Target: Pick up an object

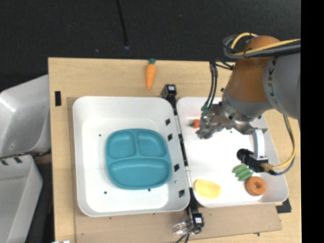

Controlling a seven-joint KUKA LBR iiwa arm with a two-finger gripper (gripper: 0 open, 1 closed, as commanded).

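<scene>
I have the gripper (206, 128) low at the right bin's (223, 199) far left corner, its grasp unreadable, so no pick yet

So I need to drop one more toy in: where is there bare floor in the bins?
Right bin: bare middle strip between the gripper and the yellow piece; its near right corner is crowded. Left bin: margins around the blue tray.
</scene>
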